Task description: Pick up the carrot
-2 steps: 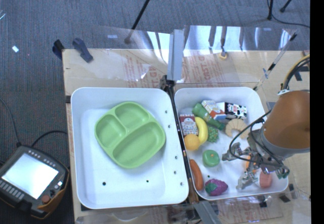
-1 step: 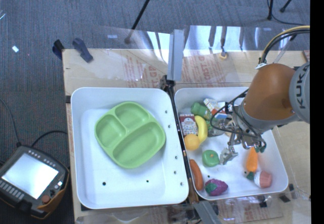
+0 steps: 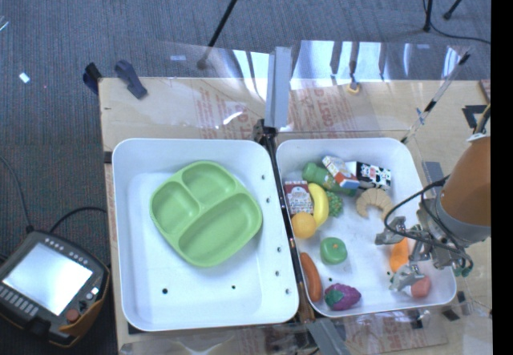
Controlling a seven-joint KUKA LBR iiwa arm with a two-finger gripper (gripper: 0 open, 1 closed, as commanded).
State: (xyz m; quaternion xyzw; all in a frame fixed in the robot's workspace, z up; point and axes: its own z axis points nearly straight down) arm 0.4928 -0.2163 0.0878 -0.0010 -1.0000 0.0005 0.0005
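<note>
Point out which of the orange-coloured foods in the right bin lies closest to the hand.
The carrot: it lies right at the hand by the bin's right wall; the hot dog and orange lie by the left wall.

Two white bins (image 3: 128,185), one green plate (image 3: 206,212)

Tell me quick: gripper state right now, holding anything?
Gripper: cannot be told; it sits low in the right bin, right over the carrot.
</note>
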